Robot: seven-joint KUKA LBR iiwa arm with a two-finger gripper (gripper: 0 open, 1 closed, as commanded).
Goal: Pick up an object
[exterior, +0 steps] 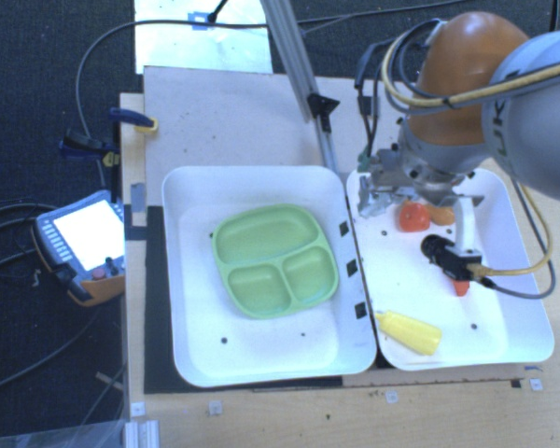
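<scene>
The fingers [381, 199], whether open or closed I cannot tell, hang low in the right white bin [532, 343]; the round red-orange plastic fruit [413, 217] lies just beside them, toward the arm.

Single fixed camera, mounted above the bench [233, 110] and tilted down at a slant. Near enough to take in both white bins whole: left bin [191, 343] mid-frame, right bin [532, 343] toward the right edge. Dark floor [47, 63] visible along the left and top. Arm [532, 82] entering from the right, large in frame, close under the lens.
</scene>
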